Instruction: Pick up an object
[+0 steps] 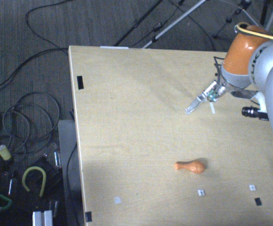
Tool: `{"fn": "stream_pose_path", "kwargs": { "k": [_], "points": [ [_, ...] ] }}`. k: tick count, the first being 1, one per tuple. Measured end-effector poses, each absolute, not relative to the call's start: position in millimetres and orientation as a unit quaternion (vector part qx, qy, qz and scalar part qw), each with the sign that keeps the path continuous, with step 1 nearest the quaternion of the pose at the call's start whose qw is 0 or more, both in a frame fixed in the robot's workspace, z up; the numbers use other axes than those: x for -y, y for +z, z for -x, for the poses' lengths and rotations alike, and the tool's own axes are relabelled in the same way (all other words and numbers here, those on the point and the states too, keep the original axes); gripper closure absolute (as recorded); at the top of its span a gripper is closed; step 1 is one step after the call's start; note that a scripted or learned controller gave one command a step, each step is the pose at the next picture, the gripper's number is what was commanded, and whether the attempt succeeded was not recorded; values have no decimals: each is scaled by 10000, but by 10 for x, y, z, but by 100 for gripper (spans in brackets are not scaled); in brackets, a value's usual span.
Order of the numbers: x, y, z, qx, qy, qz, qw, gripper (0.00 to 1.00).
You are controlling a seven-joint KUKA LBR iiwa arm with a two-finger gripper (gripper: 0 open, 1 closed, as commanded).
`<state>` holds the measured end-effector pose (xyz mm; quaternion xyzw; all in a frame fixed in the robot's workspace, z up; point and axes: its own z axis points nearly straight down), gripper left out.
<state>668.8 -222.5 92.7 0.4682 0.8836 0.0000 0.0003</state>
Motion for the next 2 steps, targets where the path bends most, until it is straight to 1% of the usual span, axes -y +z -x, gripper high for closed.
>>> {"fn": "stream_pose_path", "kwargs": {
  "k": [1,2],
  "points": [
    [2214,1027,-6698,-8836,10,-4683,16,100],
    [1863,1618,-6693,-8632,9,-5048,8,100]
  ]
}}
